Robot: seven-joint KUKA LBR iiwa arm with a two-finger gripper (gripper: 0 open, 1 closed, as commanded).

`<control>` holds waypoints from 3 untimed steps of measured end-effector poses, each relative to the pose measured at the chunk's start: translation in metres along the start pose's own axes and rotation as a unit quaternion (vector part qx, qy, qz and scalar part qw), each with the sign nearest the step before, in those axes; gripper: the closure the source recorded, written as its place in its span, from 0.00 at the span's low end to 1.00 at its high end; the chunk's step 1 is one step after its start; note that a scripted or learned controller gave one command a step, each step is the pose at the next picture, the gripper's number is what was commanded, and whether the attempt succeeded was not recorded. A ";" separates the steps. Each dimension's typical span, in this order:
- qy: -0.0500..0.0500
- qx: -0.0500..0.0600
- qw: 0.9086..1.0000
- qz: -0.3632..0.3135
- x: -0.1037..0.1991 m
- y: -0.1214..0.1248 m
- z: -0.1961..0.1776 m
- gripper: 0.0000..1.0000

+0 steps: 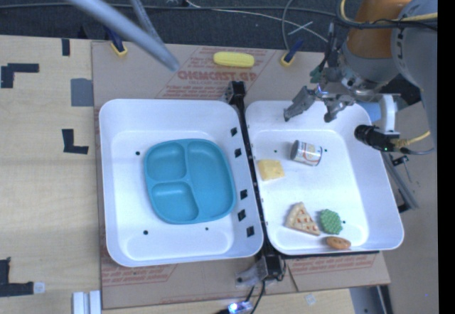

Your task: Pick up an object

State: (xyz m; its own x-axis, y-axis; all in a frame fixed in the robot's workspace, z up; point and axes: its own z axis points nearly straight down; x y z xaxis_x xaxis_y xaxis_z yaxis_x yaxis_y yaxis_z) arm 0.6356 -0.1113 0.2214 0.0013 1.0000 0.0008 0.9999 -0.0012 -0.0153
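In the right bin (370, 185) lie a small silver can (307, 153) on its side, a yellow cheese-like block (270, 169), a pizza slice (302, 219), a green leafy piece (330, 221) and an orange-brown nugget (338, 241). My gripper (313, 109) hangs over the far edge of that bin, above and behind the can. Its two fingers are spread apart and nothing is between them.
The left bin (121, 163) holds a blue divided plate (189, 180). A yellow banana-like piece (233, 59) lies on the cardboard behind the bins. Cables run across the back, and a black fitting (375, 136) sits at the right bin's far right rim.
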 end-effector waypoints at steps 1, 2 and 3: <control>-0.001 -0.007 1.000 -0.001 0.000 0.003 -0.009 0.00; -0.001 -0.004 1.000 -0.002 0.008 0.005 0.052 0.00; -0.001 -0.005 1.000 -0.001 0.008 0.004 0.096 0.00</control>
State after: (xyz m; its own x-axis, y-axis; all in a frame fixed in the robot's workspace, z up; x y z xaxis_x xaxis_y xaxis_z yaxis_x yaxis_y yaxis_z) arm 0.6380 -0.1032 0.1253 -0.0016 1.0000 -0.0012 1.0000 0.0016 -0.0047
